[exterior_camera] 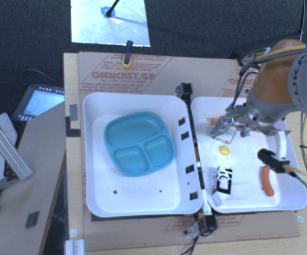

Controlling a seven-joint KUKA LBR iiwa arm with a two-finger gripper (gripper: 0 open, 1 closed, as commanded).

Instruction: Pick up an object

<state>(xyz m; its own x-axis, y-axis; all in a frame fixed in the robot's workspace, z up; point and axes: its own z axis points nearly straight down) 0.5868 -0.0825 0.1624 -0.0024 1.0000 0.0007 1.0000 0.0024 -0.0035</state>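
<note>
**Now: gripper above the right bin**

Nearest you lie a black-white card and an orange sausage. Farther, the fried egg toy sits just below the gripper, whose fingers stand spread, holding nothing.

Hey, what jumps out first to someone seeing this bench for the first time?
The blue divided plate stands out in the left bin. In the right bin, the grey and orange arm's gripper hangs above a fried egg toy, with an orange sausage nearer the front right.
</note>
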